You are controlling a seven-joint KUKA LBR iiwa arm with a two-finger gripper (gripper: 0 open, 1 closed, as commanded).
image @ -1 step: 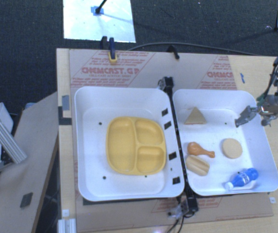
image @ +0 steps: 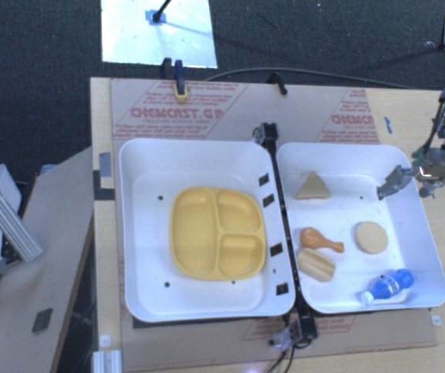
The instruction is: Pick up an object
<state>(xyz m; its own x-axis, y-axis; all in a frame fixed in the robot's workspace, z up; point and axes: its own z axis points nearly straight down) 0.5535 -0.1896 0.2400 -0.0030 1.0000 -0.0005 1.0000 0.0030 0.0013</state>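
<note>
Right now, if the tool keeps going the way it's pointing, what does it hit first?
The tool points leftward, into the right bin. Going straight on, it would probably meet the tan triangular piece first, though its height above the bin is unclear from this slanted view.

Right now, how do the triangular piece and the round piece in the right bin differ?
The triangular piece is a tan wedge with a pointed top, lying near the bin's far wall; the round piece is a paler cream disc, lying nearer the middle, by the right wall. Both are small, flat-lying and beige, loose on the right bin floor.
</note>
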